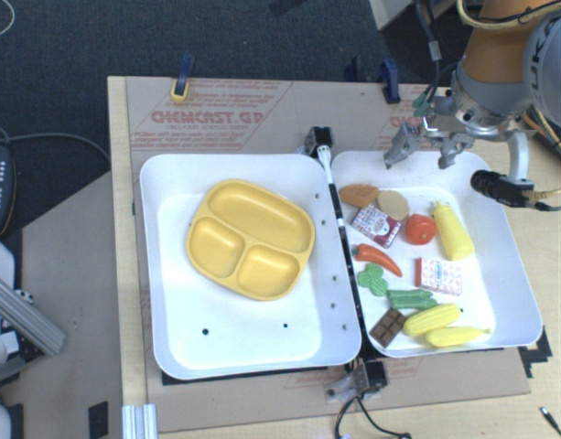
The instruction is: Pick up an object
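Toys point(410, 263) below open end effector point(421, 154)

Robotics lab setup. Industrial arm point(513, 35) over a tabletop point(134, 245) topped with a printed cardboard sheet point(216, 117) held by clamps point(181, 80); two white bins point(161, 273), toy food point(417, 230), loose cables point(42, 140), dark carpet floor point(97, 26).

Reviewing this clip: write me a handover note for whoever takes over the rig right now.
Gripper: open, fingers spread, holding nothing, hovering over the far edge of the right white bin.
Things: toy food lies in that bin, including a red tomato, yellow mustard bottle and two yellow corn cobs. The yellow divided plastic plate sits in the left white bin.
Done: nothing picked.
Left: descend, grasp one item, lift.
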